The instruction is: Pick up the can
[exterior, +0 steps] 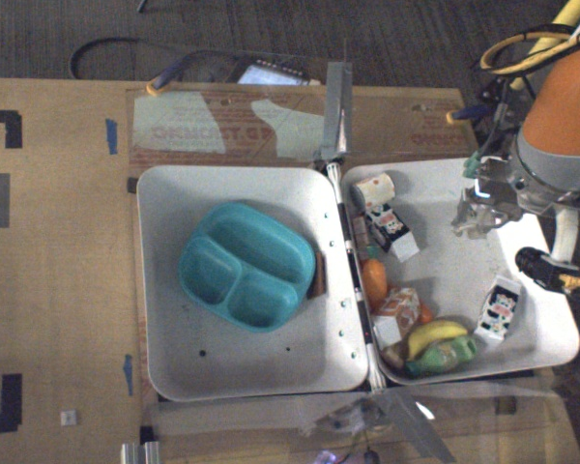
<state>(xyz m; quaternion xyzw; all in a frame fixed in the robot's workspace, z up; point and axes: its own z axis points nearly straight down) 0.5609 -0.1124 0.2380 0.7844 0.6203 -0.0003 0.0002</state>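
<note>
The arm comes in from the right with its orange band (561, 104) high at the frame's edge, and the gripper (478, 216) hangs over the upper right part of the right bin (551, 341). How its jaws stand I cannot tell; the metal parts there blur together against the white floor, and nothing shows between them. The can (374, 191), a small pale cylinder lying on its side, rests near the bin's upper left corner, close to the divider between the two bins. It sits well apart from the gripper, to its left and a little higher in the view. Just below the can lies a small black-and-white carton (391, 230). Further down along the divider are an orange fruit (374, 283), a wrapped snack (398, 307), a banana (437, 334) and a green item (443, 356). Another black-and-white carton (500, 310) lies near the right wall. The left bin (164, 356) holds a teal divided plate (246, 264).
</note>
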